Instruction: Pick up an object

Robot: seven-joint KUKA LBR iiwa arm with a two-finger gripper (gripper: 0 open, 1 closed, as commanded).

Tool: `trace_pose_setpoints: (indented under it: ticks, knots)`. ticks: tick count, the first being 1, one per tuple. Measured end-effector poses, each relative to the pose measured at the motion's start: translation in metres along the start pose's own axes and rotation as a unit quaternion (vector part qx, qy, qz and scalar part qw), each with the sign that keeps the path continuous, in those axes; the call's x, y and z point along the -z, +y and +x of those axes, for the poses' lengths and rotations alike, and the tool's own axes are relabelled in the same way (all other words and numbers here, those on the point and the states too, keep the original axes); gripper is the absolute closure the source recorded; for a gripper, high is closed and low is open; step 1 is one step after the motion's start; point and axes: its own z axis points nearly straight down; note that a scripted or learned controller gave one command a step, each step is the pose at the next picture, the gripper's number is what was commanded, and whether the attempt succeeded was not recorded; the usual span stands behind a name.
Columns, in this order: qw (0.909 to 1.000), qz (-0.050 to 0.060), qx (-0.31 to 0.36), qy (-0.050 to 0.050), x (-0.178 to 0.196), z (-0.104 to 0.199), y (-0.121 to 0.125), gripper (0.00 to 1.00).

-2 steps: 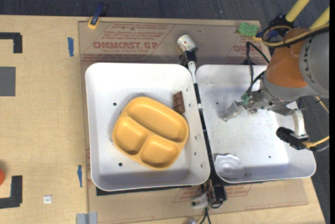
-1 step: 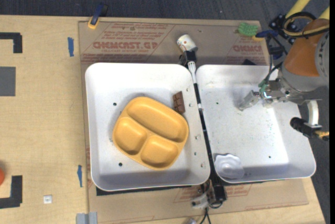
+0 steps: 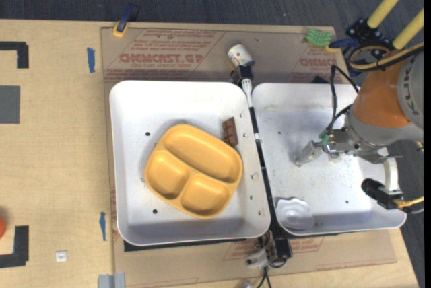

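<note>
A yellow three-compartment plate [image 3: 194, 169] lies tilted in the left bin [image 3: 131, 145]. A small brown block [image 3: 229, 131] rests against that bin's right wall, just past the plate's upper right. In the right bin [image 3: 363, 206], a whitish translucent object [image 3: 294, 212] sits in the near left corner. My gripper [image 3: 303, 155] hangs low over the right bin's middle left, pointing left, apart from the whitish object and with nothing seen in it. The orange-banded arm [image 3: 378, 108] comes in from the right.
A white-capped black tool [image 3: 240, 59] lies on the cardboard behind the gap between the bins. A green clamp [image 3: 317, 38] and cables sit at the back right. A black part [image 3: 381, 192] of the arm overhangs the right bin's near right corner.
</note>
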Motion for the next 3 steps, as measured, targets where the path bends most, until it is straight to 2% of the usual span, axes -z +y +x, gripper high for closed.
trace_pose_setpoints:
  ticks: [1, 2, 3]
  knots:
    - [0.9997, -0.002, -0.024, 0.0, 0.0, 0.04, 0.045, 0.0]
    - [0.9997, -0.003, -0.024, 0.0, 0.011, 0.041, 0.046, 1.0]
    - [0.9997, -0.003, -0.024, 0.0, 0.011, 0.041, 0.046, 0.0]
